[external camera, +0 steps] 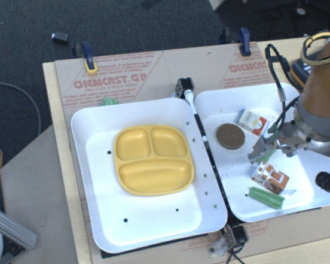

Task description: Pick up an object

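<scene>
Nothing is lifted yet, so the pick remains to be done. At the lower right, a green stick and a red-and-white packet lie in the right bin. Just above, the gripper hangs low; whether its jaws are spread, I cannot tell. Farther up lie a brown disc and a small carton. The arm reaches in from the right edge.

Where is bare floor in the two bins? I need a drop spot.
Left bin: bare strips border the yellow divided plate on every side, widest below it. Right bin: free patch at lower left, between the brown disc and the green stick. Its right half is crowded by packets and the gripper.
</scene>
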Action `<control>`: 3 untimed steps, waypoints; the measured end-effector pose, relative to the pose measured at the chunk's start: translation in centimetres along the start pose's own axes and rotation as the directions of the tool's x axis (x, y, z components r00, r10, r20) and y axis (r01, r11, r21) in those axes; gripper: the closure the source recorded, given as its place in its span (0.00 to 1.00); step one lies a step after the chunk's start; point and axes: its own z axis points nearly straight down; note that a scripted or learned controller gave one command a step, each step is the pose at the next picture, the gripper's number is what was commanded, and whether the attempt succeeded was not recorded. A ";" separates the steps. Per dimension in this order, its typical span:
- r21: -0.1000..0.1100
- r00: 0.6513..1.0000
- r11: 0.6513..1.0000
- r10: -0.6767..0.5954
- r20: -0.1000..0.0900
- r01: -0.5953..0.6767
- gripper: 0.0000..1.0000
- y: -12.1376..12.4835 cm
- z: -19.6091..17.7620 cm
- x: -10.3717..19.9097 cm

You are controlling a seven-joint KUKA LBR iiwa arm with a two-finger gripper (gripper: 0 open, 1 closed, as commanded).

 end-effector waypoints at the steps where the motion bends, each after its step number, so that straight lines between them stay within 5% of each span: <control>1: -0.004 1.000 1.000 0.004 0.005 -0.004 0.00 0.2 10.5 -1.9; 2: 0.007 1.000 1.000 0.002 -0.001 -0.002 0.00 0.0 12.5 -0.6; 3: 0.003 1.000 1.000 0.003 0.001 -0.003 0.00 1.2 12.5 -2.5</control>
